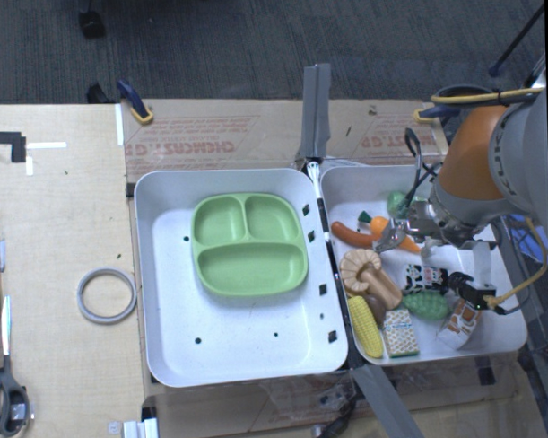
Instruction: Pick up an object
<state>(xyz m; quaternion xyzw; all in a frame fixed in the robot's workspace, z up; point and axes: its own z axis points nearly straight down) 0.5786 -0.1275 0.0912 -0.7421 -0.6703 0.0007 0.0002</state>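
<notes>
Hovering just right of the orange carrot (379, 226), the gripper (402, 234) has jaws I cannot tell open or closed, the carrot's long axis unclear.

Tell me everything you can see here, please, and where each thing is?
Bins: two, white, side by side on the bench.
Divided plate: one, green, in the left bin.
Toy corn cob: one, yellow, right bin, near front edge.
Toy sausage: one, orange-red, right bin, near the divider.
Mushroom-shaped toy: one, tan, right bin, middle.
Small packet: one, green and white, beside the corn.
Tape ring: one, pale grey, on the bench left of the bins.
Clamp: one, blue and yellow, on the bench at the back.
Gripper: one, metal, low over the right bin's toys.
Arm: one, grey with orange band, from the right.
</notes>
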